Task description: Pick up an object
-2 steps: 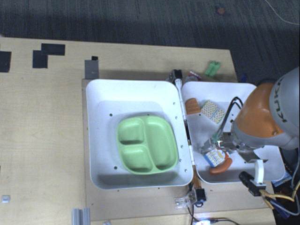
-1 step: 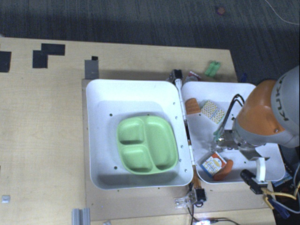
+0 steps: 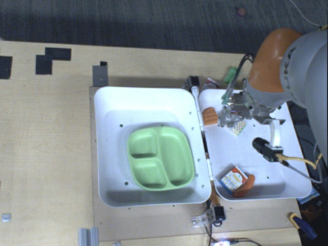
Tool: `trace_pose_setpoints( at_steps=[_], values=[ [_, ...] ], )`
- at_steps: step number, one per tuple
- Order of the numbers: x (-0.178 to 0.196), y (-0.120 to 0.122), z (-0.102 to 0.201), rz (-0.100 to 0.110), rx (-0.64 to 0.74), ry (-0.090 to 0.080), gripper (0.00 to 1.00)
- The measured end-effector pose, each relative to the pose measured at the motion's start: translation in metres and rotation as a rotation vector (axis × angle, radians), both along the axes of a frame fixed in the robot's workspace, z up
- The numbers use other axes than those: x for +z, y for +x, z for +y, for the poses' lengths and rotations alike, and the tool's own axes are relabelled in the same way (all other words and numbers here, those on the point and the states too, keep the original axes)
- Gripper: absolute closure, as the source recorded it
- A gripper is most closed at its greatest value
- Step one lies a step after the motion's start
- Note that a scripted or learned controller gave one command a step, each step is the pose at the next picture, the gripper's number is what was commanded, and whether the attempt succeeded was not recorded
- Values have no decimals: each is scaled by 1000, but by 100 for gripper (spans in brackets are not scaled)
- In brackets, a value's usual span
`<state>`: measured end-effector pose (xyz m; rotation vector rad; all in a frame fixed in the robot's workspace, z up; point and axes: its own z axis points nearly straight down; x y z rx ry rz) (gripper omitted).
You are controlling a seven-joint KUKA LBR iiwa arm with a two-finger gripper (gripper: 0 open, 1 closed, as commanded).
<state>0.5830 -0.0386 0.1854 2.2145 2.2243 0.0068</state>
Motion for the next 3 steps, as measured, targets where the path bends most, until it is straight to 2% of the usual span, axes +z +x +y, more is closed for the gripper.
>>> trace_pose_setpoints(
  at_steps=[1, 2, 3],
  values=[
    [28, 69, -68, 0, -1, -2, 100],
    [27, 69, -67, 1, 0, -2, 0],
    [-74, 64, -54, 5, 1, 0, 0]
  ],
)
